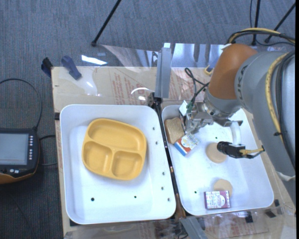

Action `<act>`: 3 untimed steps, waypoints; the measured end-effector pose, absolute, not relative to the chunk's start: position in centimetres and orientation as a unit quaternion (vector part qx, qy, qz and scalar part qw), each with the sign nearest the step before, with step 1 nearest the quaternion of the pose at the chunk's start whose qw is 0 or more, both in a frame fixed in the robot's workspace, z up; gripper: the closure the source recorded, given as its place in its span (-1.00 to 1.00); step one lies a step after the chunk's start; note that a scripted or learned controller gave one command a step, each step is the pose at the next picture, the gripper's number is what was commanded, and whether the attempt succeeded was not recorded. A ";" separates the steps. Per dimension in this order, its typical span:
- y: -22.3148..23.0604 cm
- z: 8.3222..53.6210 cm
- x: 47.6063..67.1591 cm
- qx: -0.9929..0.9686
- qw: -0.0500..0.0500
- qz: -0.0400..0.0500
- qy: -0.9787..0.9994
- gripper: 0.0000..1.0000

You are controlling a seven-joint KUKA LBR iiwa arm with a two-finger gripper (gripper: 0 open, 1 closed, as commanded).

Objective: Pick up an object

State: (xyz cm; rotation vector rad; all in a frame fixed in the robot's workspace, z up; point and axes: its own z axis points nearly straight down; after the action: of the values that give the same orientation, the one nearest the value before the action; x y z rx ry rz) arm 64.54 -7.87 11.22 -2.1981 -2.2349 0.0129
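Note:
My gripper (191, 129) hangs low in the right bin (249, 183), at its upper left part. Its fingers point down right over a small white, red and blue carton (186, 144). A slice of toast (173, 128) lies just left of the gripper. A round tan cookie (216, 153) sits to the right of the carton. Nearer the front lie a second tan disc (223, 185) and a maroon packet (217, 199). Whether the fingers touch the carton is hidden by the gripper body.
The left bin (74, 193) holds a yellow divided plate (114, 148). A raised rim separates the two bins. The grey arm with its orange band (229, 73) fills the upper right over the right bin.

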 end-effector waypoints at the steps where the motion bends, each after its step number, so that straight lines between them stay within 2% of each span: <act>1: -7.8 11.2 64.5 -0.701 0.004 0.004 -0.713 -1.00; 2: -7.8 12.1 64.6 -0.699 0.004 0.005 -0.715 1.00; 3: -7.8 12.0 64.5 -0.699 0.004 0.005 -0.716 -1.00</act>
State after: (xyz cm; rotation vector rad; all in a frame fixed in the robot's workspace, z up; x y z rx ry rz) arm 64.54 -7.79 12.01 -2.1884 -2.2415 0.0169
